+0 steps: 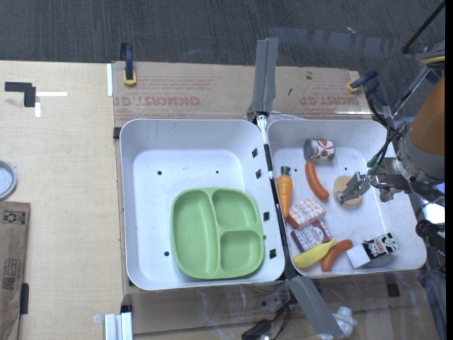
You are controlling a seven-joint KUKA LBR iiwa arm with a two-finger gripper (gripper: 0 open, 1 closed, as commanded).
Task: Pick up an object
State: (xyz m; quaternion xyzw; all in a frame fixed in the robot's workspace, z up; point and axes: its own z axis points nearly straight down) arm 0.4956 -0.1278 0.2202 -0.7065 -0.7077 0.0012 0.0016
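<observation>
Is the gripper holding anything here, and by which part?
Cannot be told. The gripper sits over a tan round piece in the right bin, but no grasp is visible.

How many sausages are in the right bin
2. One sausage lies near the middle of the right bin, below the small can. The other sausage lies at the front, touching the banana. None seems hidden.

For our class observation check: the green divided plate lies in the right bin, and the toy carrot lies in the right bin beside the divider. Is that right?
One slip: the camera view shows the green divided plate in the left bin. The toy carrot does lie in the right bin beside the divider.
</observation>
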